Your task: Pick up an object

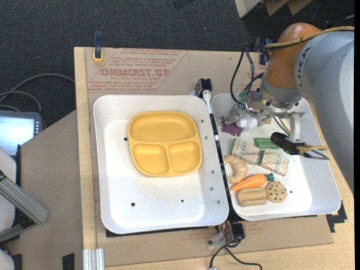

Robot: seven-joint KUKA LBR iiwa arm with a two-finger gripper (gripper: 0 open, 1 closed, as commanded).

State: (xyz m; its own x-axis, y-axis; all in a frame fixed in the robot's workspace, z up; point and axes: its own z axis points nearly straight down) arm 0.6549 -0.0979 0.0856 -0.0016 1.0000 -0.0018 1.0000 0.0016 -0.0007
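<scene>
The right bin [318, 198] holds several toy foods. A purple piece [230, 126] lies at its far left corner. Two patterned crackers [246, 149] [274, 162] lie mid-bin with a green piece [264, 142] behind them. Nearer the front are a tan knobbly piece [235, 165], an orange carrot [251, 181], a tan roll [252, 196] and a round cookie [275, 192]. My gripper [248, 117] hangs low over the far end of this bin, just right of the purple piece and above the crackers. The wrist hides what is under it.
The left bin [112, 167] carries a yellow divided plate [165, 142]. A black rail [215, 145] runs between the two bins. The grey arm with its orange band [292, 35] fills the upper right. Cardboard [135, 69] lies behind the bins.
</scene>
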